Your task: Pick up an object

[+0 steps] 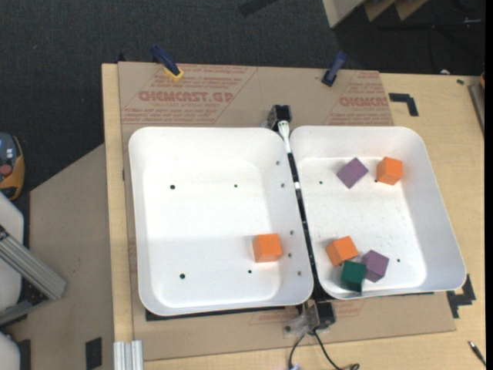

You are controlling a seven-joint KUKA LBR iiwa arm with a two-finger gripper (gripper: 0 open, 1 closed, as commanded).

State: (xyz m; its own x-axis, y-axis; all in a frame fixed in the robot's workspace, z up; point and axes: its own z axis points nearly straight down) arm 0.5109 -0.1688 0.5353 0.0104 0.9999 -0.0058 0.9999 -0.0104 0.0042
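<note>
An orange cube (267, 247) lies in the left bin (154, 206), near its front right corner. The right bin (431, 206) holds a purple cube (353, 172) and an orange cube (389, 170) side by side toward the back. Near that bin's front edge, another orange cube (341, 250), a dark green cube (353, 275) and a second purple cube (376, 265) sit bunched together, touching or nearly so.
Both bins rest on a cardboard sheet (231, 91) held by blue clamps (166, 62) at the back edge. A black clip (280, 117) joins the bins at the back and another clip (317, 314) at the front. A metal rail (31, 272) stands at far left.
</note>
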